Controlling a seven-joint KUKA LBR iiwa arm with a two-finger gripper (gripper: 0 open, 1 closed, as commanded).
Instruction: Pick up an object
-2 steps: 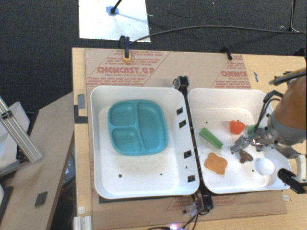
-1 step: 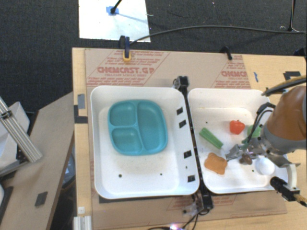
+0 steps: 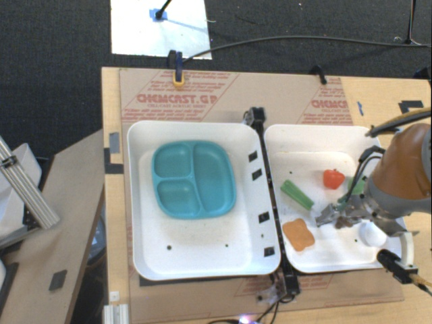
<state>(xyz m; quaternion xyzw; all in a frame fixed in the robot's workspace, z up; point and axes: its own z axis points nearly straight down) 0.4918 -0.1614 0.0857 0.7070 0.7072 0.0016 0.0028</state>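
The right bin holds a green stick-shaped block, a small red rounded object and a flat orange piece. A white rounded object lies near the bin's right front, partly under the arm. My gripper hangs low over the bin floor, between the green block, the orange piece and the white object. It is just right of the green block's lower end and a little above and right of the orange piece. I see nothing held in it.
The left bin carries a teal divided plate. A black divider with clips runs between the two bins. The arm's orange band covers the right bin's right side. A white sheet lies behind the bench.
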